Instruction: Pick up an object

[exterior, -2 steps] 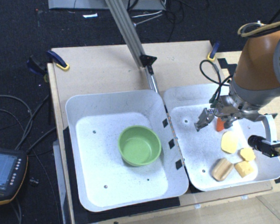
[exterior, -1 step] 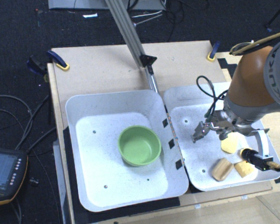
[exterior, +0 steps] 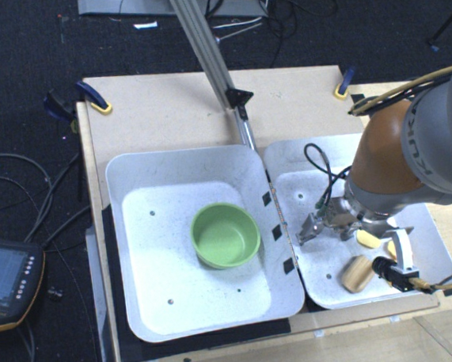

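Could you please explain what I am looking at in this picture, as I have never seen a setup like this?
This is one picture, from a fixed camera above the bench, looking down at a slant. The grey and orange machine on the right is a robot arm; the metal claw at its tip, the gripper, is over the right white bin. That bin holds a tan block and a small yellow piece beside the arm. The left bin holds a green bowl. I cannot tell whether the gripper holds anything.
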Action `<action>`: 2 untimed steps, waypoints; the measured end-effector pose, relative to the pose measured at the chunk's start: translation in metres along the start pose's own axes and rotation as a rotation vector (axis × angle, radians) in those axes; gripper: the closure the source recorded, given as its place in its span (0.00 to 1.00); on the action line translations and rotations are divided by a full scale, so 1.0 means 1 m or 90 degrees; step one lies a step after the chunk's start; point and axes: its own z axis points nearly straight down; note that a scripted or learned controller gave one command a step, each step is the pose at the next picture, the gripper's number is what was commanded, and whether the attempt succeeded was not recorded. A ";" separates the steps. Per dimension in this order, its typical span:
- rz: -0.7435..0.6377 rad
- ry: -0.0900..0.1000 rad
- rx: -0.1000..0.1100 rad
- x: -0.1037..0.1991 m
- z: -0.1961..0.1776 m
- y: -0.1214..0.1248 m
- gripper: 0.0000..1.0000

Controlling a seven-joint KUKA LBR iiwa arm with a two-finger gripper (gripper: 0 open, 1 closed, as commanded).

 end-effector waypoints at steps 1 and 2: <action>0.000 0.000 -0.003 0.000 -0.013 0.001 1.00; 0.000 -0.001 -0.006 -0.004 -0.074 0.000 1.00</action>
